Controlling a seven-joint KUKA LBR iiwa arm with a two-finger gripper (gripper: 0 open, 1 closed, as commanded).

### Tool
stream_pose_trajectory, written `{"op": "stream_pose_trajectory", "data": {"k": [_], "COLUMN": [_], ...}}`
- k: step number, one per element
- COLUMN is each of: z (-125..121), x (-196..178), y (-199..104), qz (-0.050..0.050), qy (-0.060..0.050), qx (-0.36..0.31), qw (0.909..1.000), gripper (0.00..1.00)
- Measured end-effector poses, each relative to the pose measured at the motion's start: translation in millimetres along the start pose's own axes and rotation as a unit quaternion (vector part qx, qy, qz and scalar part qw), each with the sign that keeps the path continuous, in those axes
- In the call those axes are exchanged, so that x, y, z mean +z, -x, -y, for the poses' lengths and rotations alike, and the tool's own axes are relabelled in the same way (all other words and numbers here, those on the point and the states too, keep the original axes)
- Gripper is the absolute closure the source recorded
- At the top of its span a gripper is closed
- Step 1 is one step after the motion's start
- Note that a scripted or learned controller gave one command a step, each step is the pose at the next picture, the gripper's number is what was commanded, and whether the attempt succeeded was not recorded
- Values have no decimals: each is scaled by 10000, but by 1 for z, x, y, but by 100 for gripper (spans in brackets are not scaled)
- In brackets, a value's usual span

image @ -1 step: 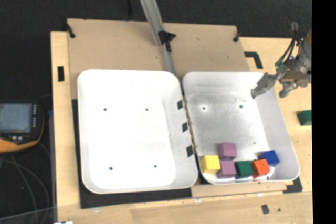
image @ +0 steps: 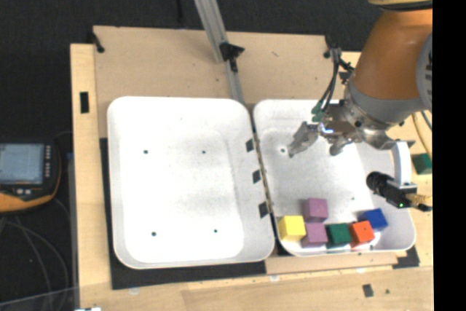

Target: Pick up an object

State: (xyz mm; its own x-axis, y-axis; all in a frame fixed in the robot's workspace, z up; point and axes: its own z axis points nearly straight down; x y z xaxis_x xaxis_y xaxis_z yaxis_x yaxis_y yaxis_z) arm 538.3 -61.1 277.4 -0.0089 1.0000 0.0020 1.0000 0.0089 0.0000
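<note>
**Tool spread above right bin, blocks bunched at near edge**

Nearest the camera: six small blocks crowd the near rim of the right bin (image: 408, 233), probably slid or dropped there against the wall. Yellow block (image: 292, 226) at the left end, touching or just beside the lower purple block (image: 315, 234); a second purple block (image: 316, 209) sits just behind those two. Then green block (image: 338, 234), orange block (image: 362, 231), blue block (image: 374, 218) along the rim toward the right. The tight packing looks awkward: little finger room between neighbours, so the yellow end block or the rear purple one seems the easiest pick.

Further back: the tool (image: 314, 138) hangs over the bare middle of the right bin, fingers splayed apart, nothing between them. It is well apart from the blocks, so I judge the grasp not yet started; it needs to come nearer the rim and descend.

Left bin (image: 182, 178) lies beside it, holding no blocks. Both sit on the desk (image: 160, 54); a metal pole (image: 207, 0) slants up at the far side.
</note>
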Motion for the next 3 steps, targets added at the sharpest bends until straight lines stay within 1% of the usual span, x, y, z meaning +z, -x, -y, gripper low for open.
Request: {"op": "stream_pose_trajectory", "data": {"k": [1,2,3], "z": [4,6,36], "x": [51,-4,86], "y": [-123,-77,-141], "qz": [0,17,6], "qy": [-21,36,-41], "qx": [-3,59,10], "qw": [10000,10000,10000], "gripper": [0,0,0]}}
